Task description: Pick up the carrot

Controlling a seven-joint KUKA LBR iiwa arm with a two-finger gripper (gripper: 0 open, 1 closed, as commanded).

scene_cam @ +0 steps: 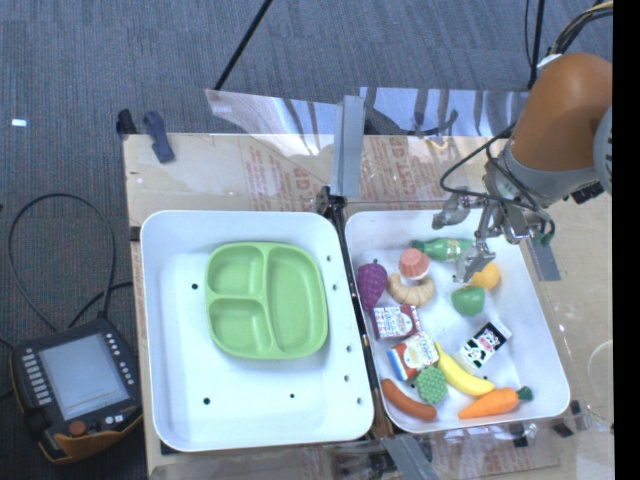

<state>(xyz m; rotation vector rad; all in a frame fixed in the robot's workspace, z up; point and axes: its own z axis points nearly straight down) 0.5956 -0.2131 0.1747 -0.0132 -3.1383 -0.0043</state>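
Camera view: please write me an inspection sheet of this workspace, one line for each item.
Surface: bench bearing two white bins, left bin and right bin, side by side.
Job's things: carrot lies near the front edge of the right bin, beside the banana.
Clutter: green divided plate in the left bin; grapes, croissant, green pepper, sausage and small cartons in the right bin.
Grippers: claw hangs over the back of the right bin, far from the carrot, with no item seen in it.
Cables: black cable on the floor at left.
Surroundings: handheld control pad on grey carpet.
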